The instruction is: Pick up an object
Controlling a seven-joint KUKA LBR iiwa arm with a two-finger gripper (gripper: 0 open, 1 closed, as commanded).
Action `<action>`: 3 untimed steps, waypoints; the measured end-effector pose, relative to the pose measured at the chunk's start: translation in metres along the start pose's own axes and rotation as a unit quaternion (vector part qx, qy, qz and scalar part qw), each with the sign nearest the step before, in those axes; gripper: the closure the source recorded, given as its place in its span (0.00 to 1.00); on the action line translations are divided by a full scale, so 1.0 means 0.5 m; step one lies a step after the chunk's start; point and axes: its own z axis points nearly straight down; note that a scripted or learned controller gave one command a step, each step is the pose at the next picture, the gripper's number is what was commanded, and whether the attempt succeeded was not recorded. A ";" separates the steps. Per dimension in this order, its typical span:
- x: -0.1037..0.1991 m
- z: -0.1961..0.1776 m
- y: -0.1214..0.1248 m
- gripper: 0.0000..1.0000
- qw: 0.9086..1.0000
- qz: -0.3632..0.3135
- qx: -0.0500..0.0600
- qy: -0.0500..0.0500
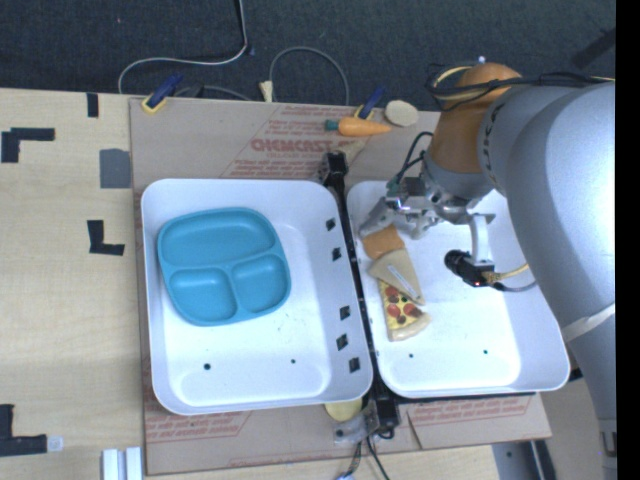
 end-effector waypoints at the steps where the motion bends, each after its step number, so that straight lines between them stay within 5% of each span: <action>1: -0.009 0.001 0.025 0.00 1.000 -0.001 0.001 0.001; 2: 0.004 -0.001 -0.025 0.00 1.000 0.000 0.000 0.000; 3: -0.003 0.001 0.028 0.00 1.000 -0.001 0.001 0.001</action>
